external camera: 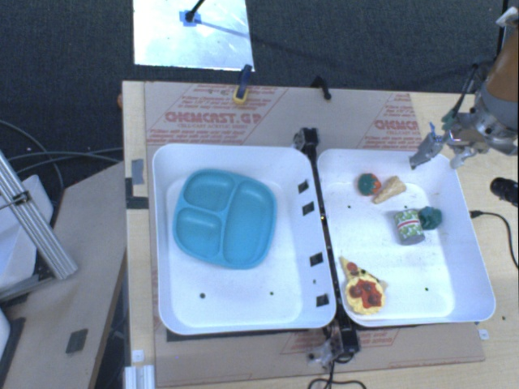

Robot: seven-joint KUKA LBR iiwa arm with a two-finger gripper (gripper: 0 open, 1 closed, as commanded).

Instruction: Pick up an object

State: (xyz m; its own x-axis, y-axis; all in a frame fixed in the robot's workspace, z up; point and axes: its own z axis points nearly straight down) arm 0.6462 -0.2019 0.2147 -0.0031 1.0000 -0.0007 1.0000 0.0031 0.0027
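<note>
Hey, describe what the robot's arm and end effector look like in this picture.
The arm enters at the upper right, a grey body with an orange band above the wrist. The end effector is silvery grey metal with two slim fingers. Thin dark cables run alongside the wrist.

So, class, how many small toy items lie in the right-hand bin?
5: a green-red ball and yellow wedge touching at the far side, a grey can touching a teal lump mid-bin, a pizza slice nearest.
</note>
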